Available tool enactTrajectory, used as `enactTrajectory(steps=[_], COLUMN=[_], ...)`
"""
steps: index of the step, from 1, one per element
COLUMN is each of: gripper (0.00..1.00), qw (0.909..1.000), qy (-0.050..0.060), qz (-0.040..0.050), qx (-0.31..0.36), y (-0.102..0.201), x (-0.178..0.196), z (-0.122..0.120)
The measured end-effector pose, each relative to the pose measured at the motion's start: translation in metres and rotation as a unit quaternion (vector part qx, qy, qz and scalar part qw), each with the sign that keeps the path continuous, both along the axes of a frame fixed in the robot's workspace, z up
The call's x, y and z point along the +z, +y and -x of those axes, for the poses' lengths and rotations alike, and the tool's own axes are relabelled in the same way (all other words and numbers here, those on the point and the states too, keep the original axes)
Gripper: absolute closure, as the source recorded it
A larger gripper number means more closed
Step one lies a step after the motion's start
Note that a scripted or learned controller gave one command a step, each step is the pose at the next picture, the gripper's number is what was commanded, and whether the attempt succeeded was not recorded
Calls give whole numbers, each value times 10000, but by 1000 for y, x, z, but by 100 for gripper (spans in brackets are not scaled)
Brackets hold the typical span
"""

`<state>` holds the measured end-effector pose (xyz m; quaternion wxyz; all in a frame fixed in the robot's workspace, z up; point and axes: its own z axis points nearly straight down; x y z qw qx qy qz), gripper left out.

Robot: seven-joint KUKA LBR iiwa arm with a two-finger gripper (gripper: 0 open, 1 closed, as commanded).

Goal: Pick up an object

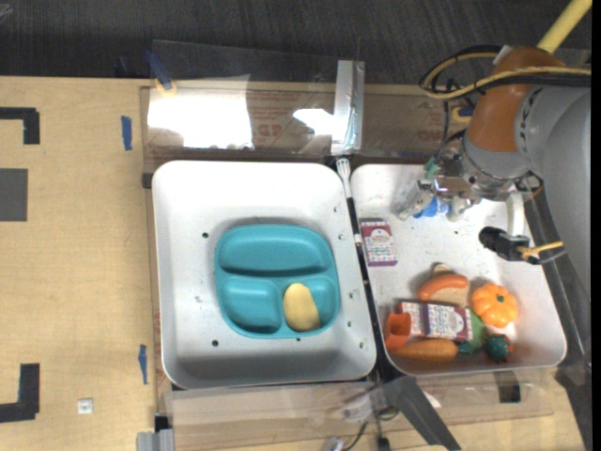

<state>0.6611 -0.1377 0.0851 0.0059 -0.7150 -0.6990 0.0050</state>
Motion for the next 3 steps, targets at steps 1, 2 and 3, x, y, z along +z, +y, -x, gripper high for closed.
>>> enactTrajectory(steps=[1, 2, 3], gripper=[100, 100, 0], qw=[10000, 9991, 9991], qy=[31, -115, -79], qz=[4, 4, 13], qx=[0, -406, -419], y=[0, 81, 79], x=[9, 104, 100], z=[1, -8, -6])
